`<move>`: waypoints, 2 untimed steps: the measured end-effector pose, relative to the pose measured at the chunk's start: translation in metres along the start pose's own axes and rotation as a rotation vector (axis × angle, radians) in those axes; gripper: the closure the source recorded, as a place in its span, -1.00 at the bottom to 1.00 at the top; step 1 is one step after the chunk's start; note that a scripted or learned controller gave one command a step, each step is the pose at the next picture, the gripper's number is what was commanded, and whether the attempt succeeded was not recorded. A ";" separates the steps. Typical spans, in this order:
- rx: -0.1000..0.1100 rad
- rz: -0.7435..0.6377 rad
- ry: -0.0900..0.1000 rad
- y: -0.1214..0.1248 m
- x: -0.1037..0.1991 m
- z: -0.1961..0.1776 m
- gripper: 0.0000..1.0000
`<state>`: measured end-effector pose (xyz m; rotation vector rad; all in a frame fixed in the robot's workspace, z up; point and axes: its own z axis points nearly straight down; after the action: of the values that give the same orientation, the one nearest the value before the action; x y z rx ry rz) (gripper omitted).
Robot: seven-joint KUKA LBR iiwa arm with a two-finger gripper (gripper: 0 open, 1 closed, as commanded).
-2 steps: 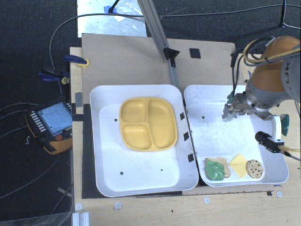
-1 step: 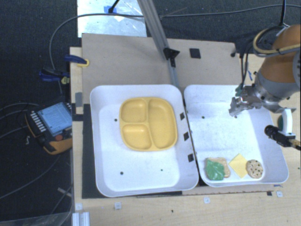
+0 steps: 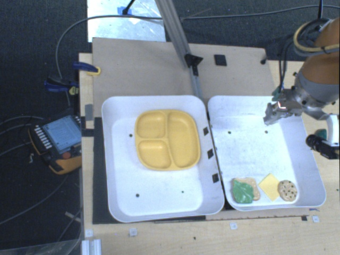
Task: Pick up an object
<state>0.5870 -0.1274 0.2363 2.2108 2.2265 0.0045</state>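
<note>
Along the near edge of the right bin lie three small objects: a green-topped toast piece, a yellow cheese square and a round speckled cookie. My gripper hangs over the far right part of that bin, well apart from all three, with nothing seen between its fingers. The grey arm with its orange band comes in from the right edge.
The left bin holds a yellow divided plate. A grey pole slants across the back of the bench. Blue clamps and a handheld pendant lie off the bench to the left.
</note>
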 end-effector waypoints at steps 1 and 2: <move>0.001 -0.004 0.002 0.014 0.063 0.000 1.00; 0.002 -0.003 0.002 0.022 0.110 -0.007 1.00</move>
<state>0.6079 -0.0175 0.2431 2.2096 2.2316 0.0046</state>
